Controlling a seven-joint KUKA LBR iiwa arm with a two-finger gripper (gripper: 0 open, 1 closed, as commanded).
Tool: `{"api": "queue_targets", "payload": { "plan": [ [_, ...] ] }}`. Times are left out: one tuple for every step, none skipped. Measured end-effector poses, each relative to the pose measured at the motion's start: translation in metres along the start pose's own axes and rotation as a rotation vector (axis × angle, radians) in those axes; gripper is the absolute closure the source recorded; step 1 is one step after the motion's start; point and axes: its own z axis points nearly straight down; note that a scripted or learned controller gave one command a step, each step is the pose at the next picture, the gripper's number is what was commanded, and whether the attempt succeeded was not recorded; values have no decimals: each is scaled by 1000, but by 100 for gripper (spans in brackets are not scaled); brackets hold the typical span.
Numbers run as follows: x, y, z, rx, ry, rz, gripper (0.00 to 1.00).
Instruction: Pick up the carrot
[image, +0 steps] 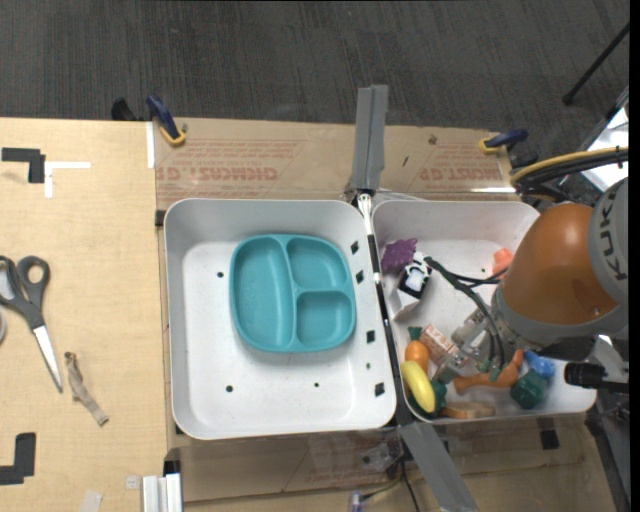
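Carrot (488, 377) lies low in the right bin (455, 212), near that bin's front wall: a slim orange piece with a rounded orange end (511, 367) toward the right. The gripper (472, 345) hangs directly above it amid a tangle of metal parts and cable, and whether its jaws are spread or closed cannot be told from this angle; nothing can be seen held between them. Just left of the carrot a smooth yellow banana (418, 387) lies against the bin's front left corner, with a small round orange fruit (416, 352) touching its upper end. A pale tan piece (470, 409) rests along the front wall below the carrot. To the right, a dark green toy (527, 392) sits beside a small blue one (539, 365). The arm's glossy orange band (558, 268) bulges over the right side of the bin. Farther back, a black-and-white block (413, 281) lies by the left wall, with a crinkled purple toy (399, 251) just behind it, and a bit of coral pink (502, 261) peeks out beside the orange band. The left bin (190, 320), shallow, white and round-cornered, holds a matte teal plate (293, 292) split into three compartments. On the tan bench (80, 280) well to the left lie grey-handled scissors (33, 310) and a short strip of tape (85, 389).
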Motion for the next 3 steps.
{"api": "queue_targets", "payload": {
  "plan": [
    [-55, -71, 2, 3, 12, 346, 0],
    [-55, -66, 2, -2, 20, 724, 0],
    [-55, -65, 2, -2, 20, 744, 0]
  ]
}}
